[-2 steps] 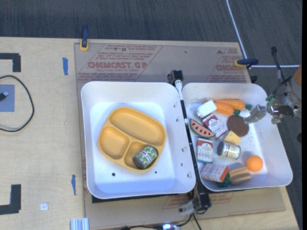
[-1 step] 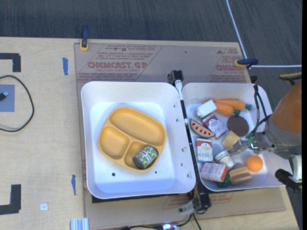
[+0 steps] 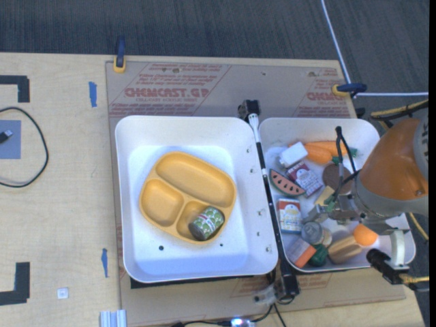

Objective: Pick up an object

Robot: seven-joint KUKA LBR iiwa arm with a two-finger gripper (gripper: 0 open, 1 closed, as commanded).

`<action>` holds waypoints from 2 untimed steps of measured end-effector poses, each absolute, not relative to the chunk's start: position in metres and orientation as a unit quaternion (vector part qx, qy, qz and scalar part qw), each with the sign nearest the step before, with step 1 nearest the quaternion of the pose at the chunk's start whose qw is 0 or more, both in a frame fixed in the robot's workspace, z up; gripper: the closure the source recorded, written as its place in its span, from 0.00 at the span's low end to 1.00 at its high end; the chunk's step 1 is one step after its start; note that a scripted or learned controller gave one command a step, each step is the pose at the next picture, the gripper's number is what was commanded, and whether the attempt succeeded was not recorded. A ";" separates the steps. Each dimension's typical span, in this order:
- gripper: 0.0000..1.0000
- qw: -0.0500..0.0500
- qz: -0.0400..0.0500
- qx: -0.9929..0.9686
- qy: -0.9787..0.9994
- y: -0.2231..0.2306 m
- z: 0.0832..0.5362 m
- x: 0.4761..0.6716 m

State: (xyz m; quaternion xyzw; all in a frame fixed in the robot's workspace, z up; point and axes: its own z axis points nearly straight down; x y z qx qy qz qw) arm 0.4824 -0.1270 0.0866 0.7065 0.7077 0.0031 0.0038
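1. Camera view showed the gripper (image 3: pixel 325 208) low in the right bin (image 3: pixel 371 131), among small toys.
2. How wide it stood I could not tell (clutter hid it).
3. Just below it lay a grey can (image 3: pixel 312 232), upright.

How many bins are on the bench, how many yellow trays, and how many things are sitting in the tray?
White bins: 2, left and right
Yellow divided tray: 1
Green and white object in a tray compartment: 1
Total: 4
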 end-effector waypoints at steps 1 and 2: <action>1.00 0.007 0.004 0.707 0.707 -0.128 0.097 0.484; 1.00 0.003 0.003 0.707 0.708 -0.094 0.088 0.567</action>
